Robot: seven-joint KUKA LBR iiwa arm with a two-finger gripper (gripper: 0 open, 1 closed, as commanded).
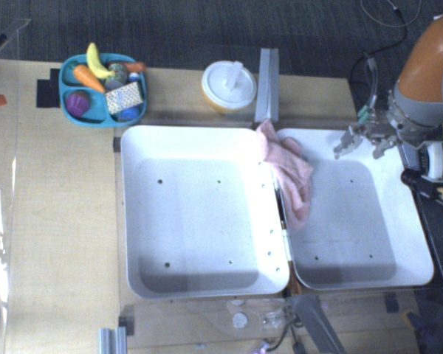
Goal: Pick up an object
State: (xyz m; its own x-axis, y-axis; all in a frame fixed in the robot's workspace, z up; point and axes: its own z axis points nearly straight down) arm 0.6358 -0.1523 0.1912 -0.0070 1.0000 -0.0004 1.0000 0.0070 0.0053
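Note:
A pink cloth (289, 169) is draped over the wall between the two white bins, most of it hanging into the right bin (354, 271). My gripper (360, 143) hovers over the far right part of the right bin, well to the right of the cloth. Its two fingers stand apart, open, with nothing between them. The grey arm with its orange band (427, 57) reaches in from the right edge.
The left bin (192, 286) lies beside the right one. Behind the bins sit a blue tray (101, 87) of toy food, a white lidded cup (229, 85), and a grey upright post (266, 83). Cables hang near the arm.

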